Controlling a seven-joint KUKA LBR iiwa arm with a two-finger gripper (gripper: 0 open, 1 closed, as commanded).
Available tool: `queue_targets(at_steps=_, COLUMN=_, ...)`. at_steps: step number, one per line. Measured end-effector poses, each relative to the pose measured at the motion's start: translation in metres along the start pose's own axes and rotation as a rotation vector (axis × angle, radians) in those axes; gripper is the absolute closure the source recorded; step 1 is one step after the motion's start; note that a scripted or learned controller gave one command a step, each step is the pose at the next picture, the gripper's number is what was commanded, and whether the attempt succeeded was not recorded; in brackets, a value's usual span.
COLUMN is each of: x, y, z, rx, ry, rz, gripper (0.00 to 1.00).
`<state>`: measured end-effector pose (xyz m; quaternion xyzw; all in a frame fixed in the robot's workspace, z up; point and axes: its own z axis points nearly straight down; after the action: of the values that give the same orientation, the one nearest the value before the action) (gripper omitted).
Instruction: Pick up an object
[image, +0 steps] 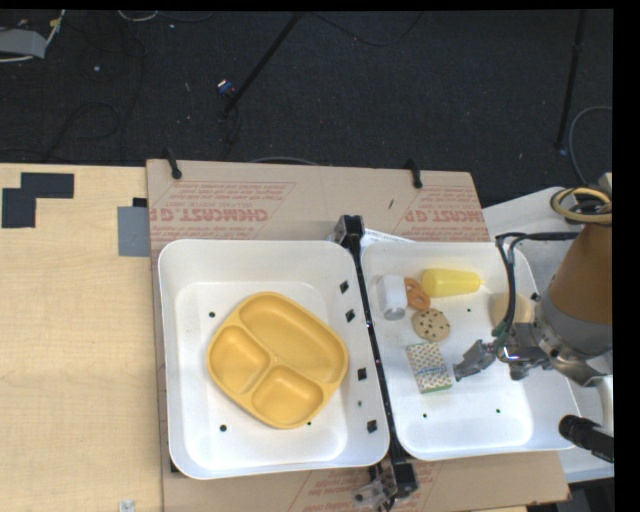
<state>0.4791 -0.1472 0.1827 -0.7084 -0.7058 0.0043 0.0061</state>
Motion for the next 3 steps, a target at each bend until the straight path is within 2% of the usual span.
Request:
queue_targets(at_steps=1, x=0.0, y=0.003, z=-0.006, rx=-0.013, ry=-0.003, rz=-0.003, gripper=0.0)
queue_targets(at_steps=2, x=0.006, y=-0.001, z=0.056, rx=-0.006, ry=0.001, rz=-0.004, gripper=0.0)
queue_targets(at_steps=3, x=0.007, y=0.0, z=0.097, rx=-0.012, ry=-0.001, rz=-0.003, gripper=0.0)
